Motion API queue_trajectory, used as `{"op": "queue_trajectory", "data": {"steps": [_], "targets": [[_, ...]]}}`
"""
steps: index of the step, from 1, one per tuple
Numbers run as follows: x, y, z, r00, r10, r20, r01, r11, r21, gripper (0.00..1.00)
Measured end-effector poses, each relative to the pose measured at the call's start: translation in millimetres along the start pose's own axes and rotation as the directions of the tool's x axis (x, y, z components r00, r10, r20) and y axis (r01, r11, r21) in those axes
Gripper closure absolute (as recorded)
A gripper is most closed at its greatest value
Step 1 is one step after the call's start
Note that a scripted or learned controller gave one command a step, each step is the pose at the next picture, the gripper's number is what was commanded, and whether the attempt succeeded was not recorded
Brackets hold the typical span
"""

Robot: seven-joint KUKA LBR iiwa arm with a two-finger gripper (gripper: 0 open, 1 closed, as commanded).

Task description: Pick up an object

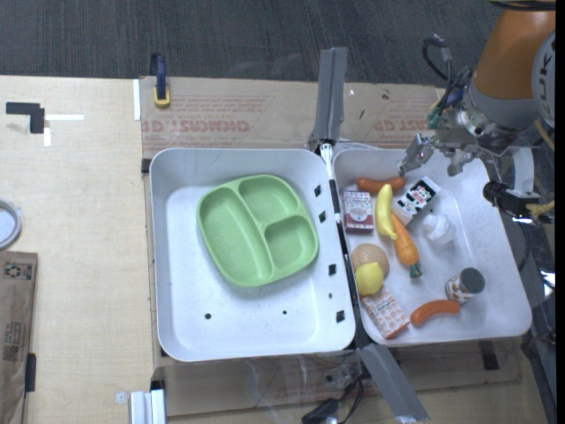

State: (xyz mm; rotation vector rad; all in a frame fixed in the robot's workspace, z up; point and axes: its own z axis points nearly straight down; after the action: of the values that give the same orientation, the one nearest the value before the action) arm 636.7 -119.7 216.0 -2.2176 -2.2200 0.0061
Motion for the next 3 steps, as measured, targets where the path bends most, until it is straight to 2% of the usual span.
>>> {"op": "queue_trajectory", "data": {"steps": [1,2,3], "targets": [[-5,21,94,0.998,-0.069,0.007,0.069,0.997,-0.024,0.00],[-40,-26,107,0.999,-0.036,0.012,0.036,0.998,-0.045,0.00],[-43,-23,93,0.999,-0.032,0.019,0.033,0.998,-0.054,1.00]]}}
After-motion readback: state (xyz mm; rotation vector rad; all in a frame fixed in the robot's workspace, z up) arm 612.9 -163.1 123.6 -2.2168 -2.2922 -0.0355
